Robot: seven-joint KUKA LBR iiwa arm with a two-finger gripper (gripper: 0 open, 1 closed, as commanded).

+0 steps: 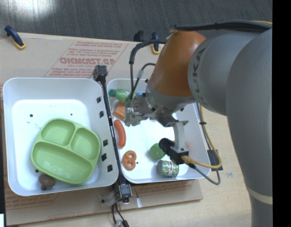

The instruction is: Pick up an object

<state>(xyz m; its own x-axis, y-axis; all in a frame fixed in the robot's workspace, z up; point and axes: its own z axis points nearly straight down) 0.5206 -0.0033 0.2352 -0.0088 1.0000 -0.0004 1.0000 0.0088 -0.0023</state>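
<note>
- Two shallow white bins sit side by side on the bench: the left bin point(13, 126) and the right bin point(145, 171).
- One small can point(168, 168) with a green label lies on its side near the front edge of the right bin.
- One brown pretzel-shaped piece point(129, 159) lies left of the can, close to the divider between the bins.
- One green rounded object point(156, 151) rests just behind the can, partly hidden by a black part of the arm's tooling.
- One orange-red sausage shape point(120, 132) lies lengthwise along the right bin's left wall.
- One orange piece point(119, 111) and one green bottle-like item point(120, 94) sit at the far end of that bin.
- One green divided plate point(66, 150) with three compartments fills much of the left bin; one brown lump point(46, 181) sits at its near edge.
- One gripper point(134, 115) hangs low over the far half of the right bin, beside the orange piece; whether it is spread, closed, or grasping anything cannot be told.
</note>
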